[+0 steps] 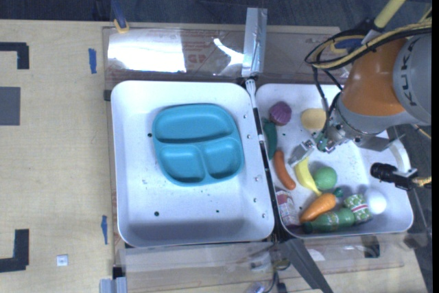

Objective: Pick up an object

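Toy foods lie in the right bin [401, 219]. At its back are a purple piece [280, 112] and a pale yellow round one [313, 119]. A dark green piece [269, 134] rests along the left wall, with an orange-red sausage [284, 171] below it. A yellow banana [306, 176] touches a green ball [325, 178]. In front lie a carrot [319, 206], a green bottle [335, 219], a patterned piece [357, 204] and a white egg [376, 203]. My gripper [323, 143] hangs low over the bin's middle, just above the banana and ball and right of the yellow round piece.
The left bin [130, 168] holds a blue divided plate [197, 143]. A clear panel [178, 44] and a metal post [254, 41] stand behind the bins. Cables [336, 48] loop above the arm's orange band [374, 82]. A black fitting [387, 173] sticks out at the right.
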`<control>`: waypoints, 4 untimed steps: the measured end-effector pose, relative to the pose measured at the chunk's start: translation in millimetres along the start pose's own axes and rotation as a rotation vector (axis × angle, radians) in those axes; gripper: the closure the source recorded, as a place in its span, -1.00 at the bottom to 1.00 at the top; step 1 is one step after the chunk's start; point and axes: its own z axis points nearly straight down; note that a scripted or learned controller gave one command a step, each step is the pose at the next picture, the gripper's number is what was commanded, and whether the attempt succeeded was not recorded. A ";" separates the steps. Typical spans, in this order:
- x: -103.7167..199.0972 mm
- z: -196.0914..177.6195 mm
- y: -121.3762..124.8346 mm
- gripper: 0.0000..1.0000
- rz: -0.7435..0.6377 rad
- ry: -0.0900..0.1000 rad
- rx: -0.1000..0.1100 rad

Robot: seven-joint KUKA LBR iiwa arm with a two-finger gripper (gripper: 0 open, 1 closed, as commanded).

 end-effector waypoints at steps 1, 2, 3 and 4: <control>5.5 20.0 -9.8 -1.00 0.137 -0.005 -0.011; 29.6 -79.8 -22.8 -1.00 0.022 -0.008 -0.013; 1.7 14.6 4.2 -1.00 -0.173 -0.007 -0.009; 2.0 4.9 5.2 1.00 -0.172 -0.008 -0.012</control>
